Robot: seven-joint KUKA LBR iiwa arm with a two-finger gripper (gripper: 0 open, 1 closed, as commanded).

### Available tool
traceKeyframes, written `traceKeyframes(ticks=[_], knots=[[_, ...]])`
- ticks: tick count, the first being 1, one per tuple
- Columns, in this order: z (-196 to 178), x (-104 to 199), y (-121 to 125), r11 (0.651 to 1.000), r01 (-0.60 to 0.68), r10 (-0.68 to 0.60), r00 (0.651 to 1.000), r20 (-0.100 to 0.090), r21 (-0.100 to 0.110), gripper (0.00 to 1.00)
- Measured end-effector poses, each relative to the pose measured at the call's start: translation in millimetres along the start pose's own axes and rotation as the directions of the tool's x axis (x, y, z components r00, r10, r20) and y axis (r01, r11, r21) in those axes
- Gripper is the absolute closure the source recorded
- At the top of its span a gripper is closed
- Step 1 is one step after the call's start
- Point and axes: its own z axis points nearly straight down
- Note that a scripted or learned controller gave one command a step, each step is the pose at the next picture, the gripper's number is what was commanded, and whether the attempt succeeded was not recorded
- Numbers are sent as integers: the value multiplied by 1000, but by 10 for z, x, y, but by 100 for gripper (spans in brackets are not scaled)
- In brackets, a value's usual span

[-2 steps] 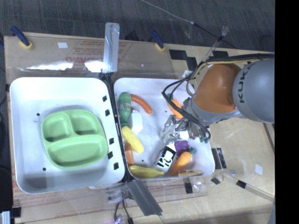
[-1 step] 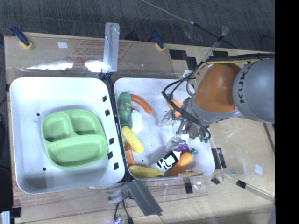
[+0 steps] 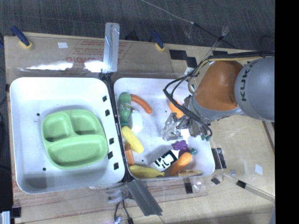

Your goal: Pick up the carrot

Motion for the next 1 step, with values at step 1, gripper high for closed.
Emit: traceKeyframes(ticks=[1], knots=[[3,1,2,1000,1,-1,1000,0,0,0]])
